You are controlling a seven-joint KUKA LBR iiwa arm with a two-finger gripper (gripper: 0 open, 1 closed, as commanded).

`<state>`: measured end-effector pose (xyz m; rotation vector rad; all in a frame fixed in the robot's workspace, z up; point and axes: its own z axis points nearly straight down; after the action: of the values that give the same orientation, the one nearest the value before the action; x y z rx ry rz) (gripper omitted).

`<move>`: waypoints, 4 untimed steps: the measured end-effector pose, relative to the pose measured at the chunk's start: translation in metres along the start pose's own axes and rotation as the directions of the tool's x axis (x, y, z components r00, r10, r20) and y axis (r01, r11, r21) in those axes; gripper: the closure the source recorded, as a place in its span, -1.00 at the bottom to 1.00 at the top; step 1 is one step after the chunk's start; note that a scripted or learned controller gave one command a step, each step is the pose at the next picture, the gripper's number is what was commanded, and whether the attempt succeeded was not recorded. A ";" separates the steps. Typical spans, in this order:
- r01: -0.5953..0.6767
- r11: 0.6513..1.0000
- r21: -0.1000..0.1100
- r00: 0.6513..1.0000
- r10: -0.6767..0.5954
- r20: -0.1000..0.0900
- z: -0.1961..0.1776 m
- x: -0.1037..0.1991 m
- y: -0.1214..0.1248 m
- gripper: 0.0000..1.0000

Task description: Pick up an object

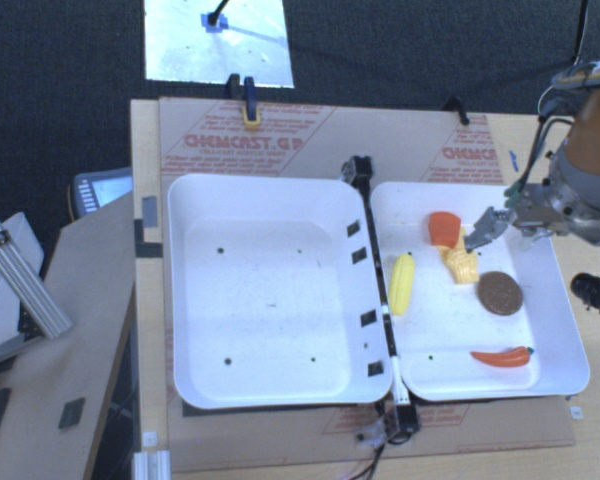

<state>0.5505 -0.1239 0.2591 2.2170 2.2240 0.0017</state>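
The gripper [487, 226] hangs over the right bin [560, 298], near the yellow block [463, 265]; I cannot tell its state.

We see the arm [580, 168] coming in from the right, gripper [483, 230] low over the right bin [565, 313], tip just beside the pale yellow block [463, 265] and near the orange-red piece [443, 228]. Same bin also has a yellow banana-like obj [402, 283], brown disc [500, 294] and red chili pepper [500, 357]. Left bin [185, 268] sits alongside, touching at the divider w/ black clips [368, 318].
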 end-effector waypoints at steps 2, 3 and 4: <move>-0.002 1.000 -0.005 1.000 0.002 0.003 -0.062 -0.079 0.002 -1.00; 0.002 1.000 -0.008 1.000 -0.002 0.003 -0.099 -0.082 0.047 -1.00; 0.002 1.000 -0.005 1.000 -0.002 0.002 -0.124 -0.083 0.058 -1.00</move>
<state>0.6086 -0.2063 0.3835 2.2117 2.2223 0.0053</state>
